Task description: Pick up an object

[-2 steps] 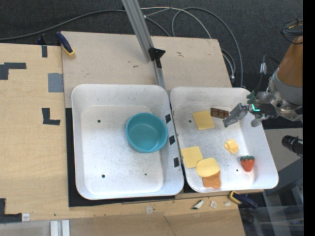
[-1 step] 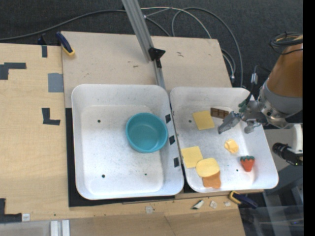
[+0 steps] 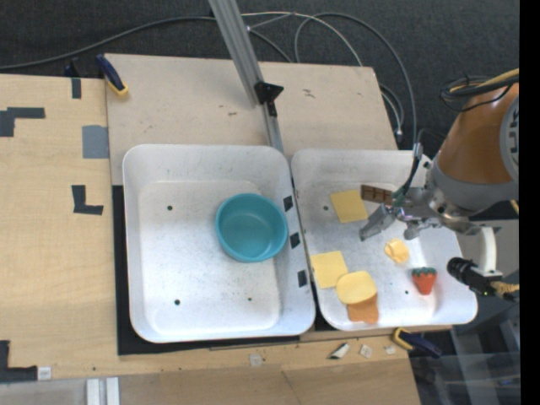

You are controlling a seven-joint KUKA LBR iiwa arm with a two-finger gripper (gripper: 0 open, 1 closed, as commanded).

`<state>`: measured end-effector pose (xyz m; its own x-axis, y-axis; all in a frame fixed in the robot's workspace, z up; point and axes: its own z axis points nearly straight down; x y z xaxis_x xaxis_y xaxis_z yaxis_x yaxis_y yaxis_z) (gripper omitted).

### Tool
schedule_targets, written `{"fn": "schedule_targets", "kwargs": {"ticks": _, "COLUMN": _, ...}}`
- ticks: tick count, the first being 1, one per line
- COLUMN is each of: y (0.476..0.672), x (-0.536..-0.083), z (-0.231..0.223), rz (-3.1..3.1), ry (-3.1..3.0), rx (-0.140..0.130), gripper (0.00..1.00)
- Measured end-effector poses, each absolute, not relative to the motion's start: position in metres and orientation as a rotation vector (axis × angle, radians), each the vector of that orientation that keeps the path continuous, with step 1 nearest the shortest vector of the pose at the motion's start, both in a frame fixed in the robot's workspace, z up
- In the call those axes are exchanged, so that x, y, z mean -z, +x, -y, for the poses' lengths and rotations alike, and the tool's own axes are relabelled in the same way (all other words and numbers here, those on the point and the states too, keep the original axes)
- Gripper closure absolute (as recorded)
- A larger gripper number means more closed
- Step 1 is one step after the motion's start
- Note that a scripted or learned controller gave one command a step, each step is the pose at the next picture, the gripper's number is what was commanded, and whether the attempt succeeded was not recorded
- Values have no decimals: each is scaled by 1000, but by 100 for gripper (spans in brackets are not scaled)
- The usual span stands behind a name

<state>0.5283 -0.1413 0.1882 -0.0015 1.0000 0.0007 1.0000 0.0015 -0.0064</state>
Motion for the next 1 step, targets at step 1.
{"fn": "schedule_targets", "kwargs": {"ticks": 1, "y": 529, "x": -125, "z": 144, "rz": 2218, "ry": -2216, "rx": -8, "gripper": 0}}
